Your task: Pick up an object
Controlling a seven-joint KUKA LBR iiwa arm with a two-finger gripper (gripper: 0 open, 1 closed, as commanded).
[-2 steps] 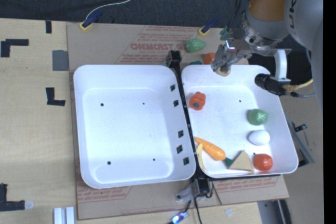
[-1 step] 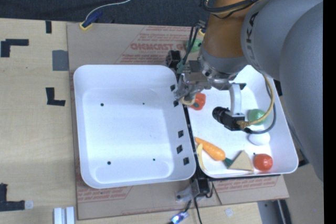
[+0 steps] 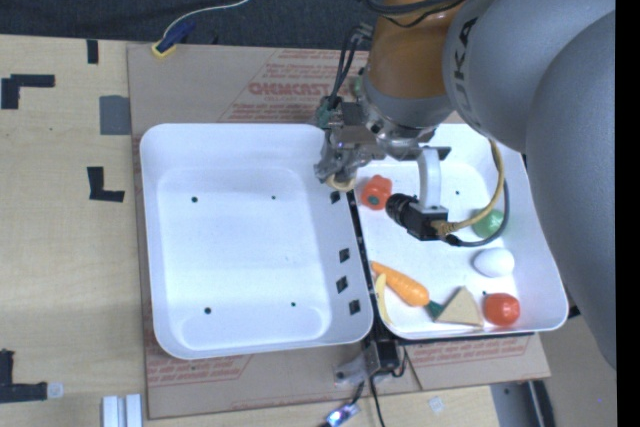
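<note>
My gripper (image 3: 337, 165) hangs over the ridge where the two white bins meet, at the upper left corner of the right bin (image 3: 545, 260). Its underside is hidden by the wrist. A small pale yellowish bit (image 3: 346, 183) peeks out just below it; whether it is gripped I cannot tell. Just right of the gripper lies a small orange-red piece (image 3: 376, 192). Further toward the front of the right bin are an orange carrot (image 3: 405, 286), a white egg (image 3: 493, 262), a red tomato (image 3: 502, 308), a pale wedge (image 3: 458, 309) and a green item (image 3: 489, 224).
The left bin (image 3: 160, 215) sits beside the right one on a cardboard sheet. The arm's orange band and grey body cover the right bin's back and right side. A black cable fitting (image 3: 417, 216) hangs from the wrist over the bin.
</note>
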